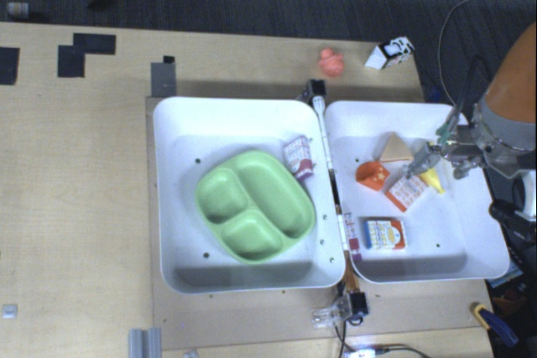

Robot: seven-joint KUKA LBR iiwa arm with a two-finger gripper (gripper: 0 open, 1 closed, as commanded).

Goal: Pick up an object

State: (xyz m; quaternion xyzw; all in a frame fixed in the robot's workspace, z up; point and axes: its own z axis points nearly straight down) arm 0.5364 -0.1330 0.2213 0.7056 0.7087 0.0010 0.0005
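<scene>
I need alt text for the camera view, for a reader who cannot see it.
A grey arm's tool reaches from the right into the right bin, above an orange object, a yellow piece and small packets. The left bin holds a green divided plate.

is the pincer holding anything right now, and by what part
Cannot be told. The pincer hangs over the right bin just above the red-and-white packet and yellow item, but no hold shows.

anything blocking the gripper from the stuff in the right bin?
Nothing visible. The gripper hangs directly over the cluster in the right bin: yellow item, red-and-white packet, orange piece and tan wedge. They sit crowded together, so neighbours may interfere.
</scene>
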